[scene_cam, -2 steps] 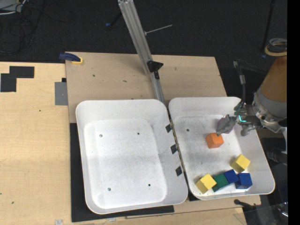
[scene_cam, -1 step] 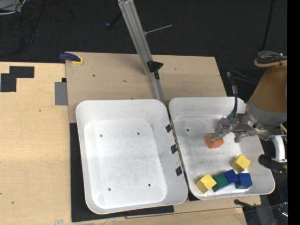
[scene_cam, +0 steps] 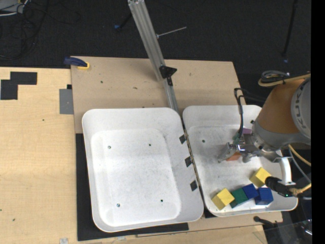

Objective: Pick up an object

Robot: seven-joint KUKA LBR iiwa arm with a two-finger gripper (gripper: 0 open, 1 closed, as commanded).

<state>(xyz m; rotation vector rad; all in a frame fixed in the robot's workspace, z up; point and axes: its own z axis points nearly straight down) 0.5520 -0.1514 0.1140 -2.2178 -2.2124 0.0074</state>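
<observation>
gripper (scene_cam: 231, 154) sits low in the right bin (scene_cam: 213, 121) over a small orange piece (scene_cam: 234, 157), grip state unclear; the block cluster (scene_cam: 244, 193) lies toward the near rim, well apart.

arm (scene_cam: 284, 111): enters from 3 o'clock, grey with orange band above wrist | wrist: bent down toward 8 o'clock | gripper (scene_cam: 234, 154): low, pointing toward 9 o'clock

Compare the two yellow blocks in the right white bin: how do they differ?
The upper yellow block lies nearer the gripper and stands apart; the lower yellow block sits by the bin's near rim, touching the green block. Both are yellow, similar in size and turned at a slant.
</observation>
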